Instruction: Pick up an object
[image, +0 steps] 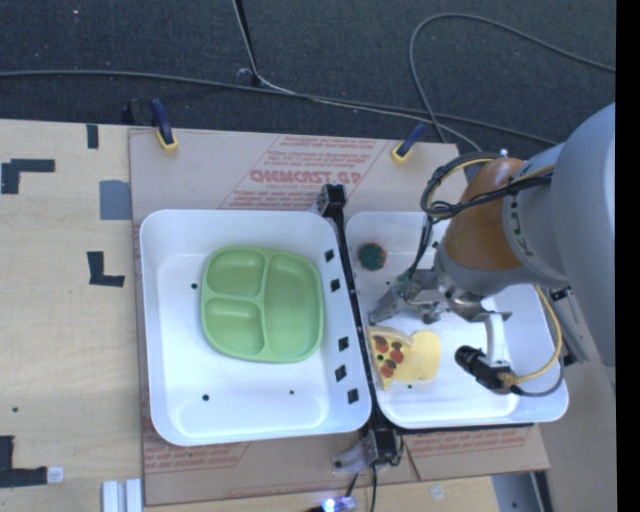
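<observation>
In the right bin (530, 405), a yellow pizza-slice toy (402, 357) with red spots lies near the front left. A small dark green round object (372, 256) sits near the bin's back left corner. My gripper (408, 314) hangs just behind the pizza toy, between it and the green object. Its two grey fingers (384, 311) stand apart, open, with nothing between them. The arm's orange band (480, 235) sits above the wrist and covers the middle of the bin.
A light green divided plate (264, 303) lies in the left bin (160, 400). A black divider (345, 300) runs between the bins. A black cable connector (485, 368) hangs from the wrist over the right bin's front.
</observation>
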